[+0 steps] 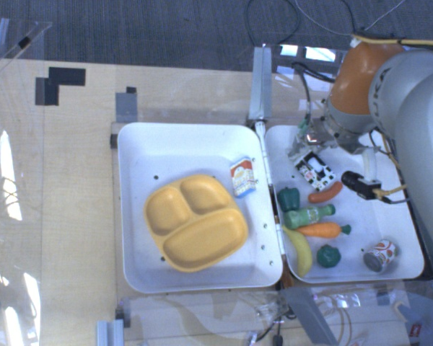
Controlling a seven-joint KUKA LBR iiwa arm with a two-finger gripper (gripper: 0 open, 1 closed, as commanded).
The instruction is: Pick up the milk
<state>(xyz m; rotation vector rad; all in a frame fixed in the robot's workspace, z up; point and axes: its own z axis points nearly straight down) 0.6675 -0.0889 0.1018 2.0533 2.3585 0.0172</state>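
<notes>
Bench (pixel 65 215) — pale wood, bearing two shallow white bins side by side. Left bin (pixel 141 157): one yellow three-compartment plate (pixel 195 222) at centre; one small milk carton (pixel 242 176), red-and-white top and blue-and-white side, lying near the bin's right wall, just beside the plate's upper right edge and apart from the gripper. Right bin (pixel 411 262): one black-and-white patterned carton (pixel 315 169) at the upper left; one red sausage (pixel 326 191) just below it; one green pepper (pixel 288 198); one green bottle (pixel 310 214); one carrot (pixel 322 230); one banana (pixel 299 250); one dark green vegetable (pixel 328 256); one can (pixel 380 255) on its side at the lower right. Arm (pixel 400 92) — grey with an orange band, entering from the right. Gripper (pixel 310 139) over the right bin's upper left, just above the patterned carton; whether its claw is spread or pressed together cannot be told.
</notes>
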